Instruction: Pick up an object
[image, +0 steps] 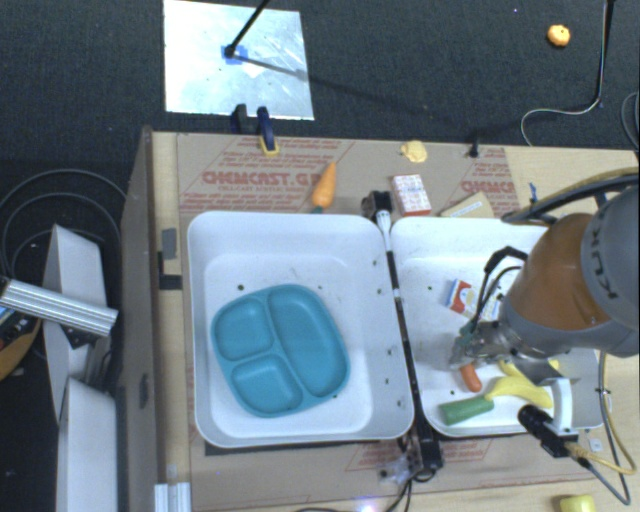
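In the right bin (440, 250), the grey arm with its orange band reaches in from the right. Its gripper (470, 348) is low over the bin's front half. Just below the gripper lies a small orange piece (470, 379). Beside that are a yellow banana (527, 389) and a green, pickle-like piece (465, 408) near the front wall. A small red and white card (458, 295) lies behind the gripper, apart from it. The arm hides much of the bin's right side.
The left bin (215, 250) holds a blue sectioned plate (280, 348). On the cardboard behind the bins lie a carrot (322, 186), a small box (410, 194) and a yellow lump (414, 152). A black divider rail (400, 320) runs between the bins.
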